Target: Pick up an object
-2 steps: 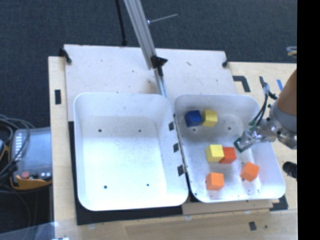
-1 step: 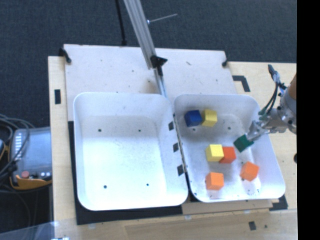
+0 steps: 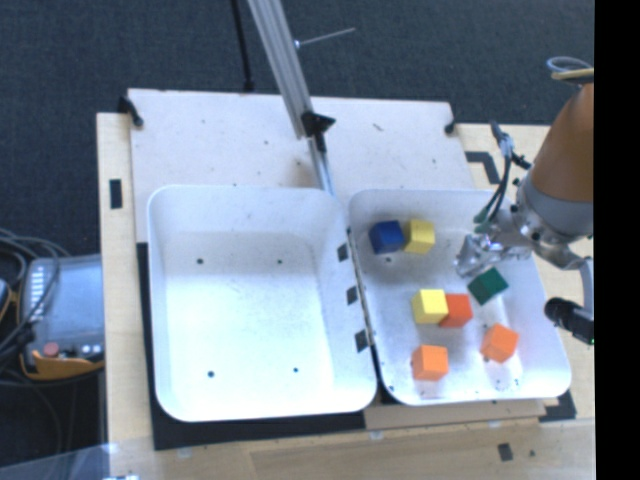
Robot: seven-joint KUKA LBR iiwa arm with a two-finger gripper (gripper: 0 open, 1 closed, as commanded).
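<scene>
The right bin holds several small cubes. A blue cube and a yellow cube sit side by side at its back. A second yellow cube touches a red-orange cube in the middle. Two orange cubes lie toward the front. A dark green cube sits tilted right beneath my gripper, which hangs over the bin's right half on the grey arm with its orange band. Whether the green cube is in its grasp is unclear.
The left bin adjoins the right one along a shared middle edge. A slanted metal pole comes down to the bench behind the bins. A grey device with cables sits off the bench's left side.
</scene>
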